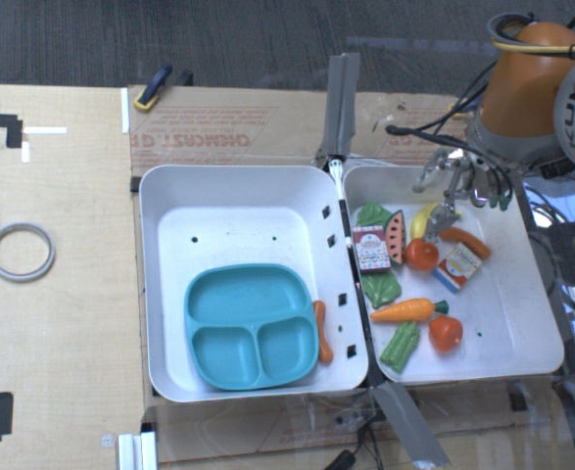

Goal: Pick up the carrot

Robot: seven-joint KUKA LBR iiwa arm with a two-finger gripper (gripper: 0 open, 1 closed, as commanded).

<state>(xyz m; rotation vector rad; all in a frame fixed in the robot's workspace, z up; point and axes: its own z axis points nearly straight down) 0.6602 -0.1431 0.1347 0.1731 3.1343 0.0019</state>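
A long orange toy carrot with a green tip (407, 309) lies in the right white bin (517, 346) among other toy foods, while the metal two-finger gripper (451, 196) hovers near the bin's far edge, well apart from it. A teal divided plastic plate (253, 323) sits in the left white bin (179, 213).

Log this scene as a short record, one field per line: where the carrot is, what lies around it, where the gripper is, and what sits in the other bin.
carrot: carrot lying on its side in the right bin, green top pointing right
neighbours: green pepper just below it, red tomato at its right, small red carton above
gripper: gripper over the bin's upper part, apart from the carrot
left bin: left bin holds a teal divided plate; an orange piece lies at the plate's right edge
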